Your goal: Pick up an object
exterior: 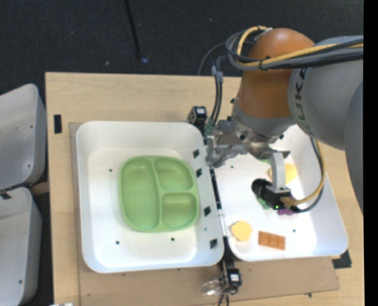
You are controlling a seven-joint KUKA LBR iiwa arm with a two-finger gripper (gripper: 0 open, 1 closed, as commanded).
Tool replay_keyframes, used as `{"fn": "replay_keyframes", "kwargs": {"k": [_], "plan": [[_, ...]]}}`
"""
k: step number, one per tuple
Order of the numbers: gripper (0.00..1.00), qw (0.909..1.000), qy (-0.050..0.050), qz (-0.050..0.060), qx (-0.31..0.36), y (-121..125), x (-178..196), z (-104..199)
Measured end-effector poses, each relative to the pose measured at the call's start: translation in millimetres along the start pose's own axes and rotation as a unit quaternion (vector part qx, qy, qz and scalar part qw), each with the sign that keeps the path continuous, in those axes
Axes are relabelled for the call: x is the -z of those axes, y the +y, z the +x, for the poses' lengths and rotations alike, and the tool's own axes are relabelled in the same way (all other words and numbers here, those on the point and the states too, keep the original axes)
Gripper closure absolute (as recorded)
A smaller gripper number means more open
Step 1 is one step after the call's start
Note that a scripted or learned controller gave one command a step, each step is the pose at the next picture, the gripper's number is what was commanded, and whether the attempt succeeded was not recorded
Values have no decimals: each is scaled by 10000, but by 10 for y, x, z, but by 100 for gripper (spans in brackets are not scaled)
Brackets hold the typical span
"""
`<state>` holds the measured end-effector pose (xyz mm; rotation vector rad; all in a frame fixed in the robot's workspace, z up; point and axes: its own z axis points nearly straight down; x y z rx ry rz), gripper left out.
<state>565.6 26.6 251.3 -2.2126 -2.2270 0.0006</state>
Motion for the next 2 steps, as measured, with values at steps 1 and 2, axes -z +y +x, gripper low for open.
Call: {"fn": "replay_keyframes", "kwargs": {"k": [1,2], "plan": [[100,10000,-2,0,-4,-211,-126,411],[0,10000,-6,-11,-25,-202,-121,387]]}}
